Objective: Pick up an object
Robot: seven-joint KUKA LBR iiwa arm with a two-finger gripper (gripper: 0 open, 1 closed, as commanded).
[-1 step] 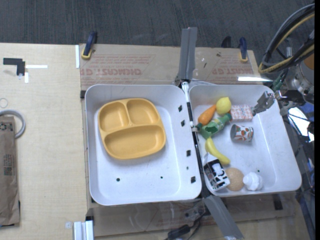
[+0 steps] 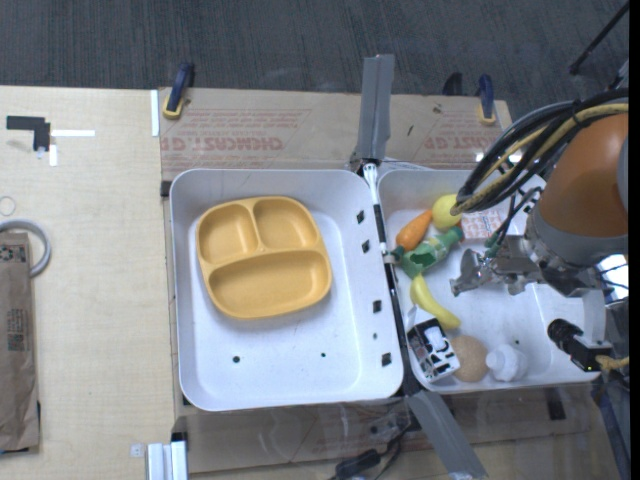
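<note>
— Has the arm picked up a toy yet?

— No. The end effector (image 2: 478, 276) hovers over the right bin (image 2: 530, 353), and I cannot tell whether it is open or closed. The banana (image 2: 432, 303) lies just left of it, untouched. The grab comes next.

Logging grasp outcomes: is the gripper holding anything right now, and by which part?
Cannot be told. The gripper hangs over the right bin, past the banana; nothing shows between its fingers, but the view is too coarse to be sure.
</note>
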